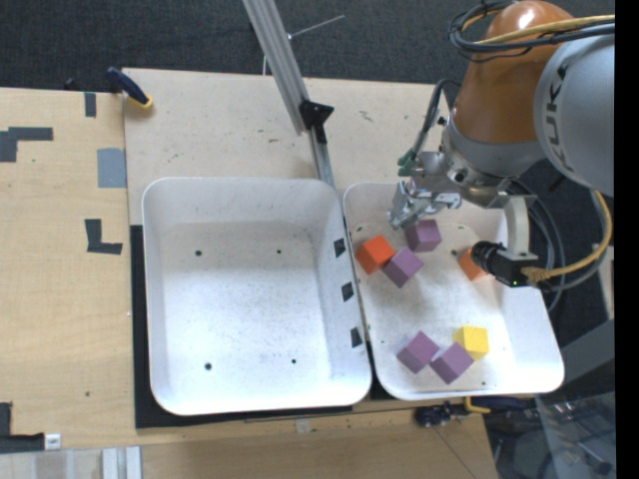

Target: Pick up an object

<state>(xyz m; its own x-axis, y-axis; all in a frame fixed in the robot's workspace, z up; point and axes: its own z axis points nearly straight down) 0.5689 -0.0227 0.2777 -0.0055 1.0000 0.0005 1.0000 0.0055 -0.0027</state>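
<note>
My gripper (412,215) hangs low over the back of the right bin (519,352), its metal fingers pointing down beside a purple cube (426,235). An orange cube (374,253) and a second purple cube (403,266) lie just in front of it, to the left. Two more purple cubes (418,350) (451,363) and a yellow cube (473,340) sit near the bin's front. Another orange piece (467,262) is partly hidden behind the arm's black fitting. Nothing shows between the fingers.
The left bin (240,287) lies next to the right one, sharing a middle wall. A slanted metal rail (285,68) crosses the bench behind the bins. Cables and a black fitting (499,257) hang off the arm at the right bin's far side.
</note>
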